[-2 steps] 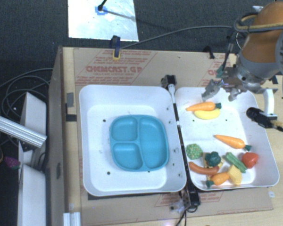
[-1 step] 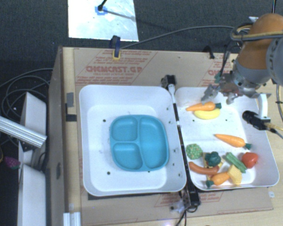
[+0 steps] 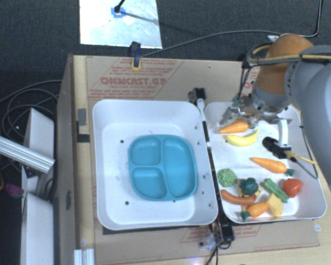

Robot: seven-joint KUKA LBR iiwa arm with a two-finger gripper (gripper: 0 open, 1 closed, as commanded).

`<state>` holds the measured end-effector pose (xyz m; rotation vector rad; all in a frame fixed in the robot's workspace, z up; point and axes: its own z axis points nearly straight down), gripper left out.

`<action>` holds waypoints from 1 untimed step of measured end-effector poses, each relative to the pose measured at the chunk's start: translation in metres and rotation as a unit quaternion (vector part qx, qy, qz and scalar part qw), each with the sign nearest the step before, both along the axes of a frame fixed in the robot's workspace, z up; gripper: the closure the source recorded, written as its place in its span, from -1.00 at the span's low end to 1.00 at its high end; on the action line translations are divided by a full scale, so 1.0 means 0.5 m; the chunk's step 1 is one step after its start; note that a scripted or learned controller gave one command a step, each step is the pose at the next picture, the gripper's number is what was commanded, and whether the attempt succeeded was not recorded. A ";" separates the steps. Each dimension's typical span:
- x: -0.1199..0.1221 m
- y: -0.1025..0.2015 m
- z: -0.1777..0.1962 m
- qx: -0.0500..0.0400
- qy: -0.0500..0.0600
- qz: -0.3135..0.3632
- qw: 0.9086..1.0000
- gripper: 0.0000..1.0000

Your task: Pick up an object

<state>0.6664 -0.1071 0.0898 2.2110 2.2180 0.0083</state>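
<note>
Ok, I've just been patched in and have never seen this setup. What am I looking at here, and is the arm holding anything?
You have one camera, fixed above the bench and looking down at a slant. The grey arm with an orange band reaches in from the right of the picture. Two shallow white bins sit side by side. The left bin holds a blue divided plate. The right bin holds toy food: a carrot, a banana, a second carrot, broccoli, a tomato and corn, among others. The gripper is low over the far end of the right bin, right at the first carrot. From this angle I cannot tell whether it has hold of that carrot.
</note>
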 end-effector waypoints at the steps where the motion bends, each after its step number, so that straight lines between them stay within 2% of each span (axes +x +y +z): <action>1: 0.004 -0.006 0.027 -0.003 -0.004 0.000 1.000 1.00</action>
